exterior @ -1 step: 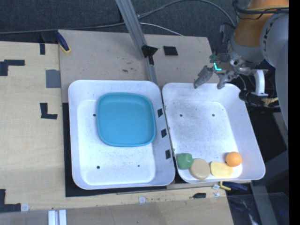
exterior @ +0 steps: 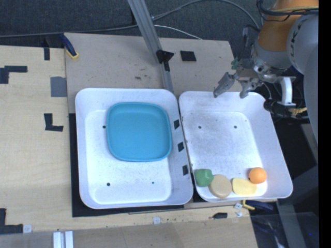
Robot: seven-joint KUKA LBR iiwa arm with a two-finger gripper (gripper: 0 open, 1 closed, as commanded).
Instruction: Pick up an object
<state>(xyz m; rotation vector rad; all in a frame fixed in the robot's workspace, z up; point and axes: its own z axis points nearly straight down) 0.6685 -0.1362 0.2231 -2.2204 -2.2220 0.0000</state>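
Left bin [exterior: 90, 138]: blue plate [exterior: 138, 131]. Right bin [exterior: 269, 138], near edge: green piece [exterior: 203, 176], beige piece [exterior: 221, 185], yellow piece [exterior: 243, 186], orange ball [exterior: 257, 175]. End effector [exterior: 234, 88] spread wide, empty, over far rim; targets lie well apart toward the near edge.

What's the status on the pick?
Gripper open, nothing held, over right bin's far rim. Four small objects along its near edge. Path clear.

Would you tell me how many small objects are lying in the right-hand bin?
4, in a row along the right bin's near edge: a green piece, a tan piece, a yellow piece and an orange ball. None seems hidden.
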